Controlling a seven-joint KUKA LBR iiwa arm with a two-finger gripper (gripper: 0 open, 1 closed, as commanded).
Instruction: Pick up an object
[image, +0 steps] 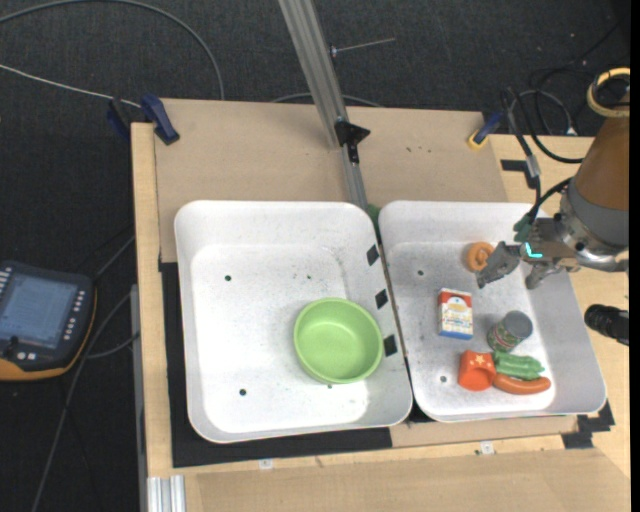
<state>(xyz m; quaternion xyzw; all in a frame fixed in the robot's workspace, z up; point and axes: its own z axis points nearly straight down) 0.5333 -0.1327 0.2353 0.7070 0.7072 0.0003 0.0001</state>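
Observation:
My gripper (508, 278) hangs over the back of the right bin (590, 370), its two dark fingers spread open with nothing between them. A small orange round object (477, 255) lies just beside the left finger (494, 267), apart from the gap. In front of the gripper lie a small white and red carton (455, 313), a grey can (513, 330), a red-orange toy (476, 371) and a red and green vegetable-like piece (521, 373). A green bowl (338, 340) sits in the left bin (215, 300).
A metal pole (322, 75) slants down to the ridge between the two bins. Blue clamps (160, 120) hold the bench's back corners. Cables lie at the back right, and a teach pendant (40, 315) rests off the bench on the left.

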